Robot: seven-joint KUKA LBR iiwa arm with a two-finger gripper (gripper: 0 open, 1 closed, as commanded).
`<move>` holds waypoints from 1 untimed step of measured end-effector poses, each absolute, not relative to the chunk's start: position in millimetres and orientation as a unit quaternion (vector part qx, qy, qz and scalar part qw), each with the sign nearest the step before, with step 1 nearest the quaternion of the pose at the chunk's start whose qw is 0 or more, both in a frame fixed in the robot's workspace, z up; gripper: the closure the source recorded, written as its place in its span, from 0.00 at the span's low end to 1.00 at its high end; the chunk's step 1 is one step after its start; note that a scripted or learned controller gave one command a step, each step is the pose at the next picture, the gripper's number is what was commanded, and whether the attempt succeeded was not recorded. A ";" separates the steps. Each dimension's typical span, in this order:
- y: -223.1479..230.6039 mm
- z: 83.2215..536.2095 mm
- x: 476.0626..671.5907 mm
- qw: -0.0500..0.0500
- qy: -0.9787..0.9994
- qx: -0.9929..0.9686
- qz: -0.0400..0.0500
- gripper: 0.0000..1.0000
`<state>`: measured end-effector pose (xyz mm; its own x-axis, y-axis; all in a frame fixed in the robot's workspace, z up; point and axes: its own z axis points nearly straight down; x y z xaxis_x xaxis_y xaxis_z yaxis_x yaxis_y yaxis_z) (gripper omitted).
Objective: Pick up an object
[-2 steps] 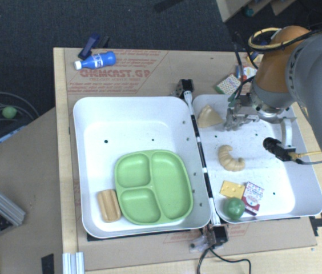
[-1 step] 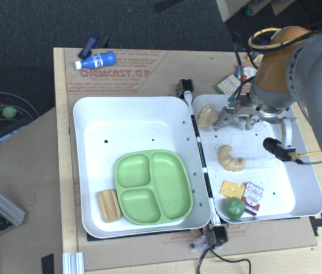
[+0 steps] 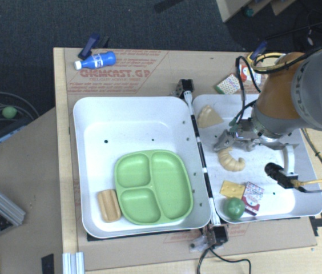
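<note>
The arm (image 3: 298,90) is seen reaching in from the right, bent low over the right bin (image 3: 304,207). Its hand (image 3: 233,140) is placed just above a croissant-shaped pastry (image 3: 231,160), which lies on the bin floor and is taken to be the thing aimed at. Nothing can be seen held between the fingers (image 3: 222,143); whether they are spread or closed cannot be told from this angle. By that reading, the pick is judged not yet done: the approach looks made, while the closing and the lifting are left.

The left bin (image 3: 87,147) is occupied by a green divided plate (image 3: 152,186), with a tan bread-like block (image 3: 109,205) just beside its left edge. In the right bin a pale wedge (image 3: 209,117) is set near the top corner, and a yellow cracker (image 3: 232,188), a red-and-white packet (image 3: 253,193) and a green ball (image 3: 234,208) are gathered near the bottom.

Both bins are carried by a wooden surface (image 3: 64,170), on which a blue-and-white bottle (image 3: 95,60) is laid at the far left corner. Dark carpet (image 3: 41,10) is seen beyond, with cables coiled at the left.
</note>
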<state>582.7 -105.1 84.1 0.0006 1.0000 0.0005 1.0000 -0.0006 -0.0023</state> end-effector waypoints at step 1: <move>-105.0 94.6 583.5 0.000 -0.707 -0.707 0.000 1.00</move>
